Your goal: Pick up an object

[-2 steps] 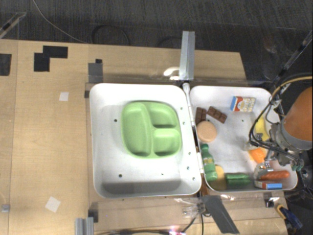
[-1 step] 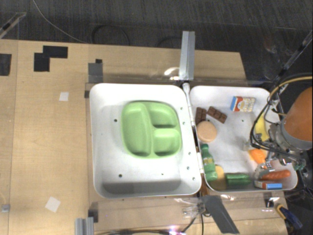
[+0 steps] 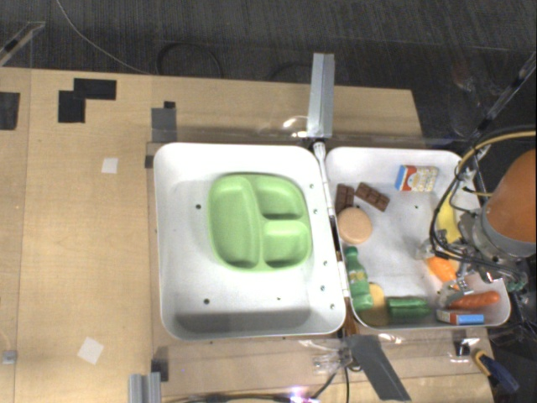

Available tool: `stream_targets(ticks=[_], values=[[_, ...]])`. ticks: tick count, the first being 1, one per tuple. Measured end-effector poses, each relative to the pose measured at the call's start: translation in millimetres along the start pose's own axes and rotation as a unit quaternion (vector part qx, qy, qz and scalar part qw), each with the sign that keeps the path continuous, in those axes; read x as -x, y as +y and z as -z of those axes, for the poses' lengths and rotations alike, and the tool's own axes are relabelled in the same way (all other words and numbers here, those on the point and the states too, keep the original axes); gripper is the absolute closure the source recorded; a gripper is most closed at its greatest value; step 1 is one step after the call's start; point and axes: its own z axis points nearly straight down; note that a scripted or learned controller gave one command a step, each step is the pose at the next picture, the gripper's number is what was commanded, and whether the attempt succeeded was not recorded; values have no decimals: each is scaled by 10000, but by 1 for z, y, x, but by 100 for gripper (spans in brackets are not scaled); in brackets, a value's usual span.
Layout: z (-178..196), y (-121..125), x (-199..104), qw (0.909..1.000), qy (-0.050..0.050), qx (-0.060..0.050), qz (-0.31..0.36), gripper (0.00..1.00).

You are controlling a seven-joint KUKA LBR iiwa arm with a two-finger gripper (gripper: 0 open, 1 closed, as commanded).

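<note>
The right bin [image 3: 394, 159] holds several small items. Two brown chocolate pieces [image 3: 361, 196] lie beside a round tan disc [image 3: 354, 223]. A green bottle [image 3: 357, 277] and a green block [image 3: 408, 308] rest along the bin's left and front walls. A small white and orange carton [image 3: 417, 178] sits at the back. The arm's orange band [image 3: 513, 198] hangs over the bin's right side, and the gripper [image 3: 459, 287] reaches down into the front right corner. It is right above an orange piece [image 3: 440, 269] and a red sausage-like item [image 3: 477, 300]. A yellow item [image 3: 446, 223] is partly hidden behind cables.
The left bin [image 3: 180, 250] holds a green divided plate [image 3: 258, 221]. A metal post [image 3: 320, 95] stands behind the seam between the bins. Black cables loop around the wrist at the right. A blue and white item [image 3: 466, 317] lies against the right bin's front wall.
</note>
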Motion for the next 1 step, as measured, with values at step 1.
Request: stream_targets(ticks=[1], values=[[0,0,1,9998,5,1,212,0]])
